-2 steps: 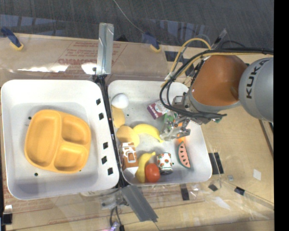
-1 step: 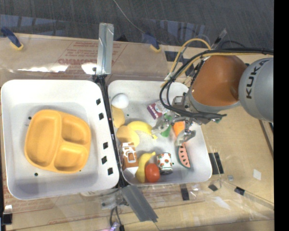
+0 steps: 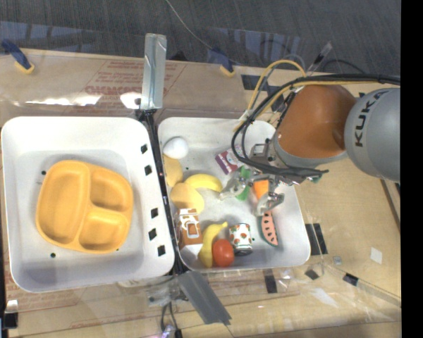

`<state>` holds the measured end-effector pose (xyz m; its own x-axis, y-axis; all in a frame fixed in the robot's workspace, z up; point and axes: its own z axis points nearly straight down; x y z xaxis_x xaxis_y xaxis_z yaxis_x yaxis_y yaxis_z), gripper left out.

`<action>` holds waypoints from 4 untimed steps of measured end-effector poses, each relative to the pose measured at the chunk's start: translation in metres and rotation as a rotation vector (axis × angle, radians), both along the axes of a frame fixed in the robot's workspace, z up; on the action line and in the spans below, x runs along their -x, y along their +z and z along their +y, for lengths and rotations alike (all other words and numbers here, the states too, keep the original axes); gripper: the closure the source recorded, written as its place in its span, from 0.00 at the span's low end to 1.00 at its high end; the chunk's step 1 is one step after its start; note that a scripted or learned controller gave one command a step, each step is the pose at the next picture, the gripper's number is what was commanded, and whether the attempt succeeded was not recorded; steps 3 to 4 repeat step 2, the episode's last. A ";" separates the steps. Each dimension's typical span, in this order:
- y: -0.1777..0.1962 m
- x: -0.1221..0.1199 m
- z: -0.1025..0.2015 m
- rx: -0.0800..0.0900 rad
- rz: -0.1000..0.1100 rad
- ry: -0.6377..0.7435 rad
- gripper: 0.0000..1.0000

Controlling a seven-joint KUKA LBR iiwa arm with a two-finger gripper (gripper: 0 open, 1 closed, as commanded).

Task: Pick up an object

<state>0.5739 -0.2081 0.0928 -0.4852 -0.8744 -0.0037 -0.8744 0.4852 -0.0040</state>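
Probably easiest pick: watermelon slice (image 3: pixel 268 229) in right bin (image 3: pixel 296 248), just below pincer (image 3: pixel 262 196). Light, rigid plastic, slippery; grip across flat faces. Pincer spread unreadable, cannot tell.

You are looking at a robotics lab test cell, not a home or kitchen. A KUKA arm (image 3: pixel 370 129) with loose cabling reaches over two white bins (image 3: pixel 21 189) set on a cardboard-covered bench (image 3: pixel 92 76). The food is toy plastic (image 3: pixel 218 241), with a yellow divided tray (image 3: pixel 84 204) alongside, above grey carpet (image 3: pixel 70 5).
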 end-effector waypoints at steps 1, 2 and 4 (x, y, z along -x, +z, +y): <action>0.011 -0.002 0.003 -0.001 -0.005 0.006 1.00; 0.011 -0.002 0.003 -0.001 -0.004 0.006 0.00; 0.011 -0.002 0.003 -0.001 -0.004 0.006 0.00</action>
